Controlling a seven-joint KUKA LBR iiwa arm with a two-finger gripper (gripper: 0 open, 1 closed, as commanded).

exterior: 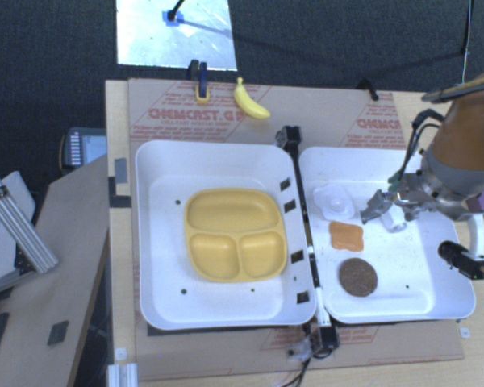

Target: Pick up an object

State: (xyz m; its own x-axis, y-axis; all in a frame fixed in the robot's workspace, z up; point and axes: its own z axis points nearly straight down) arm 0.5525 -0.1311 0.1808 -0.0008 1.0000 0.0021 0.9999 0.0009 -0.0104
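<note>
The right bin (444, 297) holds an orange flat piece (346, 235), a brown round patty (358, 276) in front of it, and a clear plastic cup (334, 201) lying near the bin's back left. My gripper (390, 213) hangs over the middle of this bin, to the right of the orange piece and the cup. Its fingers point left and downward, and I see nothing between them. The arm's orange band (470, 127) rises at the right edge.
The left bin (157, 240) carries a yellow three-compartment tray (232, 234). A yellow banana (249, 101) lies on the cardboard behind the bins, with a small yellow-handled clamp (201, 83) beside it. A black divider strip (300, 216) runs between the bins.
</note>
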